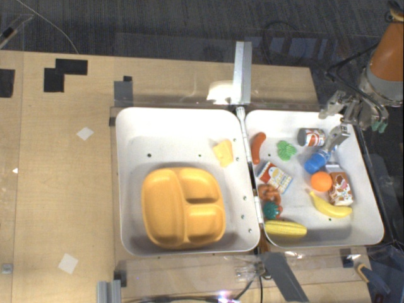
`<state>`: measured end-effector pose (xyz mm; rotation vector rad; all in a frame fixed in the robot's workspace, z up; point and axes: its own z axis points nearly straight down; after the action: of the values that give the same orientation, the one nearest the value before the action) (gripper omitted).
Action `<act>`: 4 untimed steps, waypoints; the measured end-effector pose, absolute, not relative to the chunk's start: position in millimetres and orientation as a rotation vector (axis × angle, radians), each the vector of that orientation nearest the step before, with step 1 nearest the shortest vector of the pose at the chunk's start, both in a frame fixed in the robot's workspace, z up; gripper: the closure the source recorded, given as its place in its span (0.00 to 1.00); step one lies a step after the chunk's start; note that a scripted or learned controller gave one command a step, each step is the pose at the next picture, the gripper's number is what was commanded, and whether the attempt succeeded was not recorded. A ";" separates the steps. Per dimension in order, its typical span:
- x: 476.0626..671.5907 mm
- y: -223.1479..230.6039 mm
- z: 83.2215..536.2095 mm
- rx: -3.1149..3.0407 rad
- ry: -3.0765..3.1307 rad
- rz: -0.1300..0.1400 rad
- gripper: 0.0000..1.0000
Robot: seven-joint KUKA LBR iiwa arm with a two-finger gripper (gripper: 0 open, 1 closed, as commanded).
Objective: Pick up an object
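Observation:
My gripper (pixel 338 136) hangs over the far right part of the right bin (pixel 372 223), just right of a small red and white can (pixel 310 137) and above a blue object (pixel 315 163). Nothing visibly hangs from it. Also in this bin lie an orange ball (pixel 321 181), a banana (pixel 329 207), a small carton (pixel 341 190), a red sausage (pixel 257 146), a green toy (pixel 286 149), a snack box (pixel 274 177), a teal piece (pixel 271 211) and a yellow corn-like piece (pixel 285 229).
The left bin (pixel 136 128) holds a yellow divided plate (pixel 182 204) and a small yellow piece (pixel 223 152). A metal post (pixel 242 74) rises behind the wall between the bins. The grey arm with its orange band (pixel 386 62) comes in at the top right.

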<state>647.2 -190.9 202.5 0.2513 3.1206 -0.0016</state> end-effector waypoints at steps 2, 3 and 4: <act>638.3 -183.7 124.9 0.552 3.054 -0.002 0.00; 618.9 -205.8 135.7 0.650 3.061 0.000 0.00; 618.8 -205.0 135.0 0.648 3.063 0.000 0.00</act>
<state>618.8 -205.0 135.0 0.6478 3.0625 -0.0002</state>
